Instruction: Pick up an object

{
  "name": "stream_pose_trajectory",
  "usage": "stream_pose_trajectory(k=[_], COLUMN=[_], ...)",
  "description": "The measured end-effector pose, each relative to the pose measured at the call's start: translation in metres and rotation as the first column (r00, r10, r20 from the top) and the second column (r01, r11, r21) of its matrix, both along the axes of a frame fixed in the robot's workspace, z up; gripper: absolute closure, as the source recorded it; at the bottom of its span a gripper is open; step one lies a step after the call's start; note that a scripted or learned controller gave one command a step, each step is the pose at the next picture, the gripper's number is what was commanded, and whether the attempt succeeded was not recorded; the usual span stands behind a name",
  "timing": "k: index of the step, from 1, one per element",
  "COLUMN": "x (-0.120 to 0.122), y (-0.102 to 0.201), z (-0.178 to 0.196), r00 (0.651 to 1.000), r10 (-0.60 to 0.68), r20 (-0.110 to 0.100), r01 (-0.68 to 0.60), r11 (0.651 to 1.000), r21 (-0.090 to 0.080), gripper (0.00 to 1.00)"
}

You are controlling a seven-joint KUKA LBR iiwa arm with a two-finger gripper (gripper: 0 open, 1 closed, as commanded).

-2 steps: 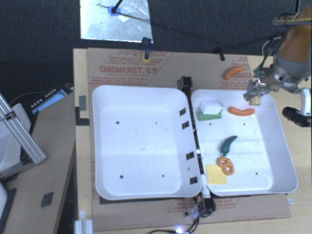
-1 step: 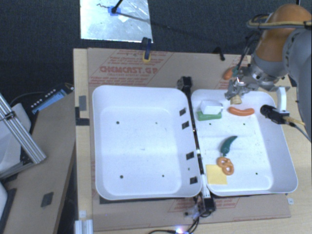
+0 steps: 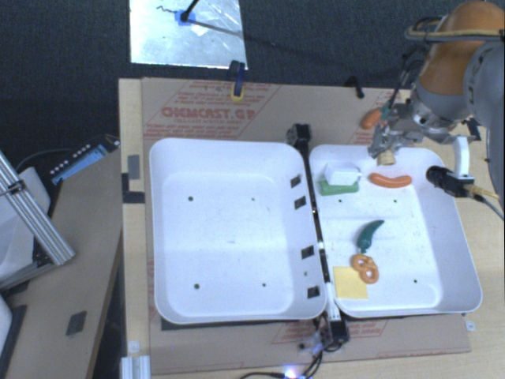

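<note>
Logging contents first: what lies in the right bin (image 3: 418, 247)? (Inspector)

Five items on smooth white plastic. A glossy orange sausage (image 3: 390, 180), long and round-ended, lies near the far wall. Left of it, a white rectangular block (image 3: 342, 173) sits on a flat green piece (image 3: 334, 187). Towards the middle lies a curved teal pepper (image 3: 368, 232), and nearer the camera a twisted orange pretzel (image 3: 364, 268) touches a flat yellow square (image 3: 349, 283). (Assistant)

Position of the tool? (Inspector)

The gripper (image 3: 387, 155) hangs over the far edge of that bin, on a grey arm (image 3: 442, 93) that reaches in from the right. The sausage lies just in front of it, apart from it. Whether the gripper is clenched or released, I cannot tell; its tip is small and blurred. (Assistant)

Obstructions? (Inspector)

The block and green piece lie close to the sausage's left end, not touching it. A rounded orange thing (image 3: 371, 119) rests beyond the bin's far rim, beside the gripper and partly hidden by it. The left bin (image 3: 229, 227) adjoins the right one along a dark hinged seam. Both bins stand on printed cardboard (image 3: 205, 109). (Assistant)
</note>
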State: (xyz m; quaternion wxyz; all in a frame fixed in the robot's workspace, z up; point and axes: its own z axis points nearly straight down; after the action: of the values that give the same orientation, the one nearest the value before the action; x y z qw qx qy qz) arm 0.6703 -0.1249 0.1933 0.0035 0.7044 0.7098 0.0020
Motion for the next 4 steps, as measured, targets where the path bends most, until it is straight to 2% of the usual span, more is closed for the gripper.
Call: stream_pose_trajectory(k=[1, 2, 3, 4], x=[-0.002, -0.001, -0.013, 0.001], y=[-0.018, -0.015, 0.001, -0.018], z=[-0.033, -0.046, -0.053, 0.025], r00=[1.0, 1.0, 1.0, 1.0], r10=[-0.007, -0.004, -0.003, -0.006], r20=[-0.008, -0.006, -0.007, 0.004], r01=[0.007, 0.004, 0.003, 0.006], r11=[1.0, 1.0, 1.0, 1.0], r21=[0.001, 0.001, 0.002, -0.001], gripper=[1.0, 1.0, 1.0, 1.0])
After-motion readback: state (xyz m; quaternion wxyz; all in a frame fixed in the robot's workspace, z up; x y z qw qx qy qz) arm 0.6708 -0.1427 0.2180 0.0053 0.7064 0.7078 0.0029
